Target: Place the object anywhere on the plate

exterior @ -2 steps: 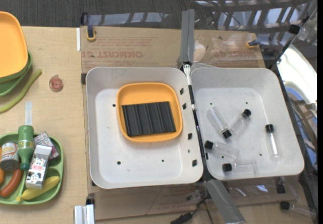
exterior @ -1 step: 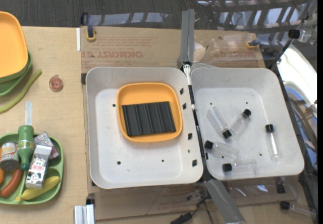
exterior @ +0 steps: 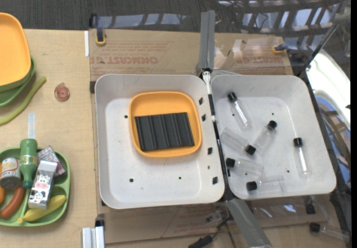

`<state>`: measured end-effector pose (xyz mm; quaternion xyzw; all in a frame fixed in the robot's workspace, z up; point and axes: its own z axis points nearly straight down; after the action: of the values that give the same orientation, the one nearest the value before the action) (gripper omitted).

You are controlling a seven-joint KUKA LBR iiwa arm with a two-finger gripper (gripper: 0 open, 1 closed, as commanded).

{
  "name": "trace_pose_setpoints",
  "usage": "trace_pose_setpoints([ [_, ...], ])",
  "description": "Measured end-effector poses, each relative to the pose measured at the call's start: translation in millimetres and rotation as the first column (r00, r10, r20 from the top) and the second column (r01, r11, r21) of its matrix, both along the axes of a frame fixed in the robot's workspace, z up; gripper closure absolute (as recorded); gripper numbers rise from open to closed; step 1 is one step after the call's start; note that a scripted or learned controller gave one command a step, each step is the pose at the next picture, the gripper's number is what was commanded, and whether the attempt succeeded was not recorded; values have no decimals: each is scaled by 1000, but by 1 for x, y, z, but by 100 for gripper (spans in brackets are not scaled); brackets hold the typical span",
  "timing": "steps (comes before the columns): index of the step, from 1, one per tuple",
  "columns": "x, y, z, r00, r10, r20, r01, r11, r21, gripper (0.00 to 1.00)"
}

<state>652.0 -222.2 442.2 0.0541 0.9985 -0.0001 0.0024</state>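
— Looking at the left bin [exterior: 162, 185], where is the object?

— A black ribbed slab [exterior: 165, 131] lies flat on the orange plate [exterior: 165, 98], inside the rim and a little toward 6 o'clock. If that slab is the object, I'd judge the placing done.

— How would it handle?

— It looks light, flat and fairly stiff, perhaps rubbery, and the ribs should give some friction. I'd pinch it across the short sides, at 12 and 6 o'clock. The plate's raised lip leaves little room there, though.

— And the right bin [exterior: 279, 104]?

— Several clear vials with black caps lie scattered in it. One [exterior: 238, 108] is near 11 o'clock, one [exterior: 262, 137] is at the centre and one [exterior: 300, 156] is toward 4 o'clock. They would be light, round, slick and likely to roll, possibly brittle. I'd take one across the barrel at mid-length.

— What about the surface and the room?

— The bin floors are smooth and white, with low walls, and there is bare floor all round the plate. At 9 o'clock the counter [exterior: 61, 124] carries other dishes, well apart from the bins.

— The claw?

— I cannot tell whether it is open or closed.
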Motion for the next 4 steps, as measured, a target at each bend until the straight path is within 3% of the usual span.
trace_pose_setpoints([
  [1,-38,0,0,944,330,-1,-330,944,0,0],
  [2,-60,0,0,820,572,-2,-572,820,0,0],
  [3,-111,0,0,605,796,-2,-796,605,-1,0],
  [4,-118,1,-17,318,948,-1,-948,318,0,0],
])
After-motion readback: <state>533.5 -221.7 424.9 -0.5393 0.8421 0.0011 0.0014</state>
